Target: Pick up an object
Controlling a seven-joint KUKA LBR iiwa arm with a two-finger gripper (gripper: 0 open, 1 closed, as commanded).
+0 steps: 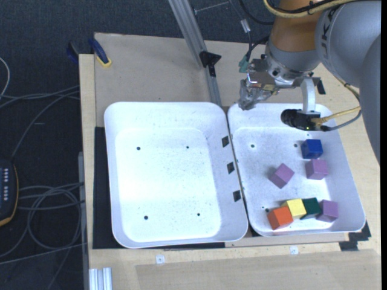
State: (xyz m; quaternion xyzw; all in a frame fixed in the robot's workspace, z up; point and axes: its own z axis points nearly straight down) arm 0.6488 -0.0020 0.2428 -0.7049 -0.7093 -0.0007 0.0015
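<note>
While the grey arm with its orange band is reaching in from the right, its gripper is hanging over the far left corner of the right bin, just at the rim where the two bins meet. Nothing is showing between its fingers; the tips are sitting close together, though whether they are fully closed I cannot tell. Two shallow white bins are lying side by side on the bench. The left bin is showing bare white floor with a few dark specks. Seven blocks are sitting in the right bin, all well apart from the gripper: one blue block toward the far right, three purple blocks, namely one just near of the blue one, one nearer the middle, and one at the near right corner, then one orange block, one yellow block and one green block touching in a row along the near edge. One black device with a lit point is hanging beside the gripper over the far part of the right bin. Cables are trailing on the dark floor at left.
</note>
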